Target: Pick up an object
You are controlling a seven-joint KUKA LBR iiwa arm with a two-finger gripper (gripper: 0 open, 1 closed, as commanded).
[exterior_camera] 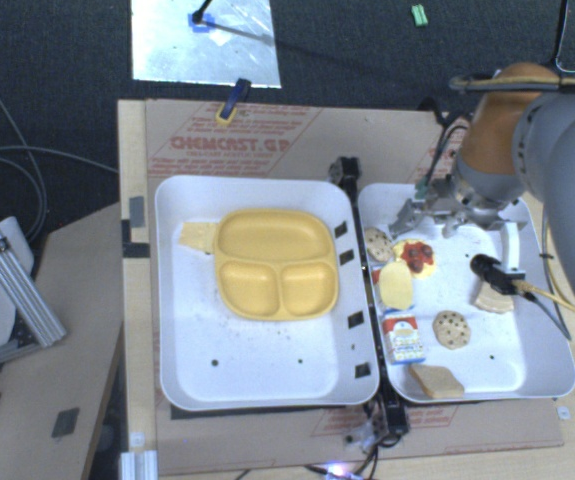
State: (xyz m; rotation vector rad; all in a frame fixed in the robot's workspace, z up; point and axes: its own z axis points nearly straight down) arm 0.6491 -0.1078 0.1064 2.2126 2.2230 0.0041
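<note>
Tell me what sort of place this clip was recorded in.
Probably a robotics lab test bench, not a real kitchen. Two white bins sit on a cardboard sheet over dark carpet, holding a yellow tray and toy food such as a cookie, with loose cables nearby.

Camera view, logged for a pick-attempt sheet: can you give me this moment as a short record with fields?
left bin: shallow white bin holding a yellow three-compartment plastic tray, with a pale yellow flat piece at the tray's left edge
right bin: shallow white bin with toy food
right bin items: two chocolate-chip cookies, red berry piece, pale yellow oval piece, small red-and-white carton, tan bread slice
gripper: two-finger gripper above the right bin's upper left, close to the red berry piece
holding: nothing visibly between its fingers
</note>
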